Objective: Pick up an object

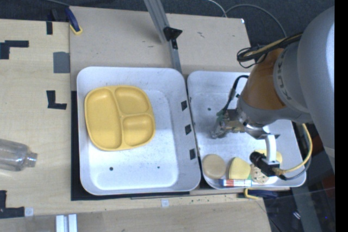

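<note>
Camera view, gripper [219, 129]: lowered into the right bin [206, 84], close to its floor; fingers too small and dark to judge, so I cannot tell how far the jaws stand apart or whether they grip anything.
Camera view, round bun [213, 165]: below the jaws, near the bin's front edge, apart from them.
Camera view, yellow piece [238, 169]: just right of the bun, below and right of the jaws.
Camera view, yellow tray [118, 117]: well to the left of the jaws, in the left bin [130, 182].
Risk, empty close: jaws appear to sit over bare floor, so closing here would likely catch nothing.
Risk, cable [293, 165]: it loops over the front objects and could snag or nudge them.
</note>
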Tool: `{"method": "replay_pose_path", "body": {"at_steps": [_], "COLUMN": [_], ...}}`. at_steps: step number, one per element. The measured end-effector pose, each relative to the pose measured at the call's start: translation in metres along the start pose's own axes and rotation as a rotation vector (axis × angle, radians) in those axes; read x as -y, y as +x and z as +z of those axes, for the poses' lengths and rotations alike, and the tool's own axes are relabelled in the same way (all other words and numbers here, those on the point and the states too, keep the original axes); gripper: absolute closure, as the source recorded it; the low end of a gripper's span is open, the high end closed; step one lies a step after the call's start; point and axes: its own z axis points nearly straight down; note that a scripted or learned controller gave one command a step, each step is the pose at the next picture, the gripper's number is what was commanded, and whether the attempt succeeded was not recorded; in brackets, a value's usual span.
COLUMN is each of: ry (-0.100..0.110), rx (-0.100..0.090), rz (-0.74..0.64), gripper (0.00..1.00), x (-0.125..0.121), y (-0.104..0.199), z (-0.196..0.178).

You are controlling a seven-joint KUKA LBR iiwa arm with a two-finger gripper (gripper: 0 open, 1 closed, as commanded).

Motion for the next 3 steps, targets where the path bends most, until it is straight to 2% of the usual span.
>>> {"method": "replay_pose_path", "body": {"at_steps": [2,3], "ry": [-0.005,-0.003], "rx": [0.001,0.003], "rz": [0.001,0.001], "gripper": [1.0,1.0], "x": [0.027,0.019], "y": [-0.019,-0.006], "z": [0.0,0.0]}}
